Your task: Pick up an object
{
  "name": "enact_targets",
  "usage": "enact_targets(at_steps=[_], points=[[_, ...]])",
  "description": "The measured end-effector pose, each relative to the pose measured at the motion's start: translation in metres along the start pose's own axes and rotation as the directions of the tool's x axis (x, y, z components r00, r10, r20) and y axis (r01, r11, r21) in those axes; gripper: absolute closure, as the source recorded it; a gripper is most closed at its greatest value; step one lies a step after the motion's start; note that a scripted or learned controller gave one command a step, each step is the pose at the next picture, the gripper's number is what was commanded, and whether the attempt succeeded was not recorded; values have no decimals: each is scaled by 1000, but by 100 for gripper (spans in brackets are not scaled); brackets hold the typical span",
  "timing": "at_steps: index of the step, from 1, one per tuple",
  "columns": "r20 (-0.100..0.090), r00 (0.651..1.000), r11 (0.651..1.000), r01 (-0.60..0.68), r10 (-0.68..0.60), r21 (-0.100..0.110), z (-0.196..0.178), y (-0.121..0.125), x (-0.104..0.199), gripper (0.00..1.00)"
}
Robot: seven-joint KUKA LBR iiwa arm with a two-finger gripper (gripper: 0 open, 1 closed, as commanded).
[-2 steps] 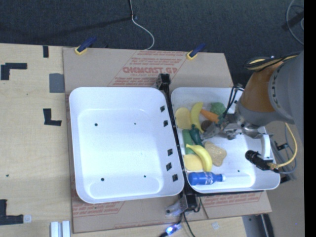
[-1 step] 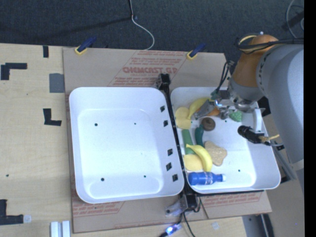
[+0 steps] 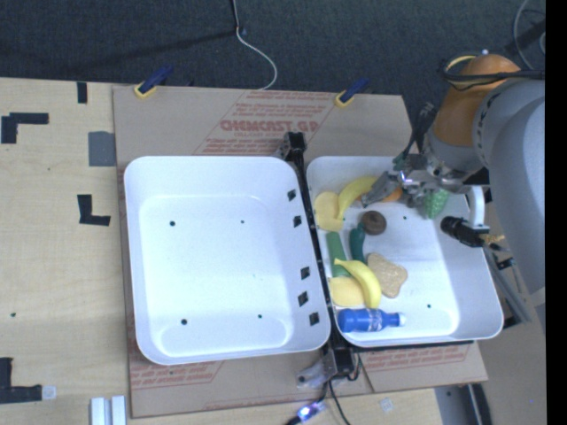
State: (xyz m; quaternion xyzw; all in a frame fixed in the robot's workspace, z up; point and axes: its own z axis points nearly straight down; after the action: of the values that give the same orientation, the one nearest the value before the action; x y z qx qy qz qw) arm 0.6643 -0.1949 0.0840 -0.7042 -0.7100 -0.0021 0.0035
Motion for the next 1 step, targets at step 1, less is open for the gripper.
enact_targets(at_steps=[1], points=[[15, 1000, 1000, -1, 1, 19, 2, 1, 92, 0]])
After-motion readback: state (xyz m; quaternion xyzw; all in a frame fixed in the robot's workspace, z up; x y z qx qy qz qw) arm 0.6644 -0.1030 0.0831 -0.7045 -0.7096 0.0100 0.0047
